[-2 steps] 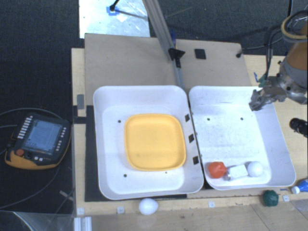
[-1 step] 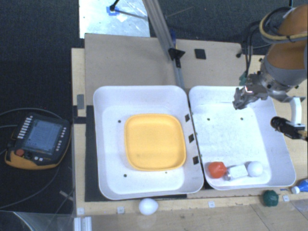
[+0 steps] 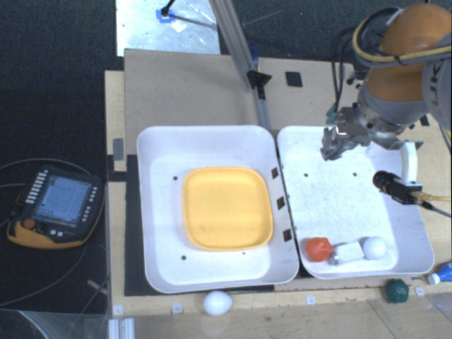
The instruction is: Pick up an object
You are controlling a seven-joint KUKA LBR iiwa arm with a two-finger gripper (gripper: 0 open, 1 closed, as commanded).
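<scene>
Though fingers can't be read, gripper [image 3: 333,149] hangs upper right; red object [image 3: 317,248], lower right, looks small, light, rounded: pinch across middle.

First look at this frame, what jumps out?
The yellow plate in the middle of the left bin, easily the biggest block of colour. Then the arm's gripper over the far part of the right bin, well away from the small objects at that bin's near edge: an orange-red piece, a white block and a white ball.
</scene>
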